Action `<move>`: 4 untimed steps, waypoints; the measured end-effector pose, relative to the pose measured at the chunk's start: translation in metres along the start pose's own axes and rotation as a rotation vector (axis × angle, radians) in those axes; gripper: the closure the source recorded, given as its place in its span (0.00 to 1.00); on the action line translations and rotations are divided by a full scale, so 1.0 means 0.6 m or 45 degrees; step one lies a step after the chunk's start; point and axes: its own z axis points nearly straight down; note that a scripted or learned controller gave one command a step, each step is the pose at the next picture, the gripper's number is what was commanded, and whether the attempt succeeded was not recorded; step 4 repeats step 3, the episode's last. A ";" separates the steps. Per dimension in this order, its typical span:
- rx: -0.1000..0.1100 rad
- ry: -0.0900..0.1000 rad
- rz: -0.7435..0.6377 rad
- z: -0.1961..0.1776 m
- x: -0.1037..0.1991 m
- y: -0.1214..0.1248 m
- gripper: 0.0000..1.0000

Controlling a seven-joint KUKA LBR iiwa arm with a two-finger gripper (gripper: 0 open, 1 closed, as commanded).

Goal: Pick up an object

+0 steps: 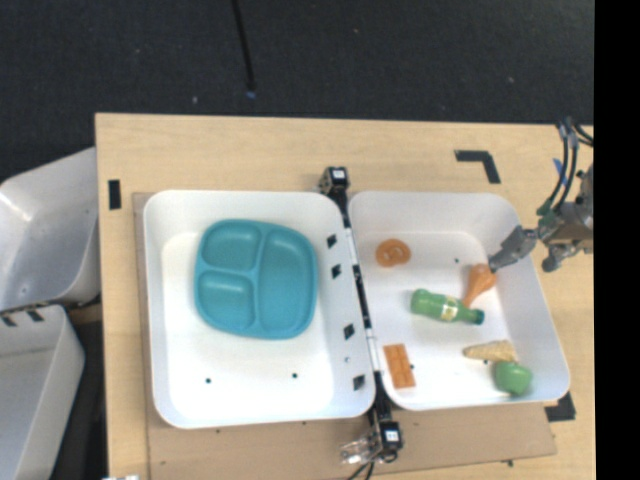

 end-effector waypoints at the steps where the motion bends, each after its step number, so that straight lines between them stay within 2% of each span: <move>1: -0.015 -0.004 -0.004 -0.011 0.001 0.004 0.00; 2: -0.008 -0.003 -0.002 0.094 0.003 0.006 0.00; 3: -0.009 -0.004 -0.001 0.183 -0.017 0.006 0.00; 4: -0.009 -0.004 -0.001 0.183 -0.017 0.006 0.00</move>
